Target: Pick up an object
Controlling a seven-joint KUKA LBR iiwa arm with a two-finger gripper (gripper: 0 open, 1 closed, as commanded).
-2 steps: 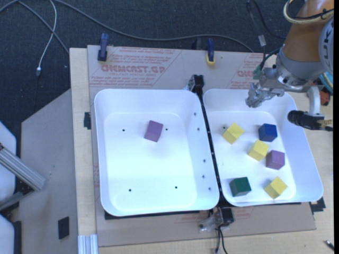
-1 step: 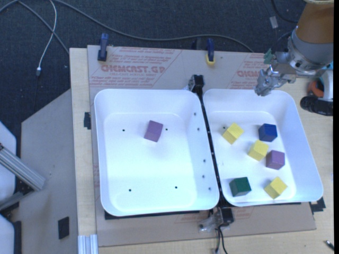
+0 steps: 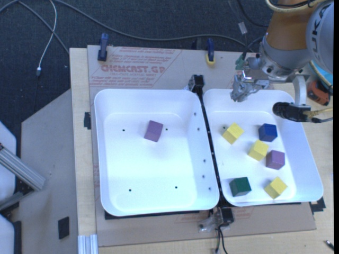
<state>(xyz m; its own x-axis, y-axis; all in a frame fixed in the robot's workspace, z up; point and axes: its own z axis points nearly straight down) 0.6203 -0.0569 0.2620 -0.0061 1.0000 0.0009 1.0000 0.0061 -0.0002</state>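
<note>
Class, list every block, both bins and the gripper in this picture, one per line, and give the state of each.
Purple block: alone in left bin, lying free.
Yellow blocks: in right bin, free.
Blue block: right bin, free.
Second purple block: right bin, beside a yellow block.
Green block: right bin, free.
Gripper: above the right bin's far edge, holding nothing.

— Where does the camera sit?

— Fixed above the worktop (image 3: 79, 142), looking down at a slant, so the far edge lies toward the top of the frame.

— How near is it?

— Far enough to take in both white bins whole: the left bin (image 3: 106, 157) and the right bin (image 3: 304, 157), side by side, with dark floor around the board.

— And the arm?

— The arm (image 3: 296, 25) enters from the upper right corner, cut off by the frame's edge.
</note>
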